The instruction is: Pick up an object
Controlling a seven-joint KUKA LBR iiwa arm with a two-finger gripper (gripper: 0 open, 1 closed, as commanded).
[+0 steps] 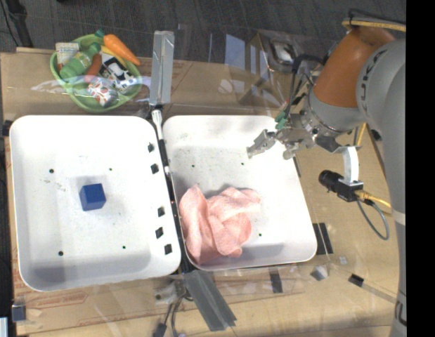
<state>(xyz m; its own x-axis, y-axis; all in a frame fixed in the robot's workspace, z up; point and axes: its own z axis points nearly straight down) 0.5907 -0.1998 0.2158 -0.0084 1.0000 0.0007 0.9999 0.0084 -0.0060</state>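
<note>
So the gripper point(263, 144) is hanging over the upper right part of the right bin point(291, 209), with nothing between its fingers, and honestly I can't tell whether they're apart or together from this angle. The crumpled pink cloth point(217, 222) sits in that same bin, down toward its lower left, well apart from the gripper. Next door in the left bin point(34, 188) there's a small blue cube point(93, 196) near the middle. On the surface just above the left bin sits a green bowl point(98, 79) stuffed with toy food.
</note>
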